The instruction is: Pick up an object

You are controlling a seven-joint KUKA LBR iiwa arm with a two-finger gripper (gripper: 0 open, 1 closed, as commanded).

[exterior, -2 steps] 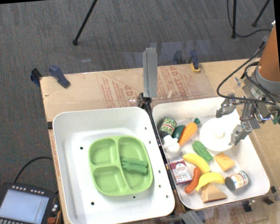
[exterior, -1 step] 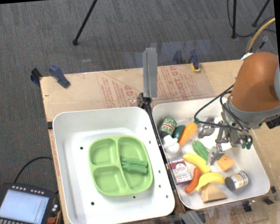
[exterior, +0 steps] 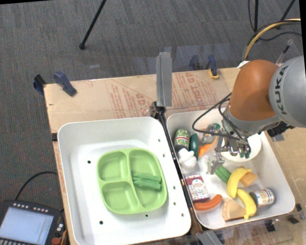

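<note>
The hand [exterior: 217,164] hung low over the middle of the right bin [exterior: 281,174], and whether it was wide or narrow could not be told. No item showed between its tips. The pickable things lay crowded in that bin: a green can [exterior: 182,138] at ten o'clock from the hand, two bananas [exterior: 237,183] at four o'clock, a red sausage [exterior: 208,203] at six o'clock. The left bin [exterior: 78,180] held a green divided plate [exterior: 131,180].

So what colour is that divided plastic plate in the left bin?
Light green, seen in the camera view.
</note>
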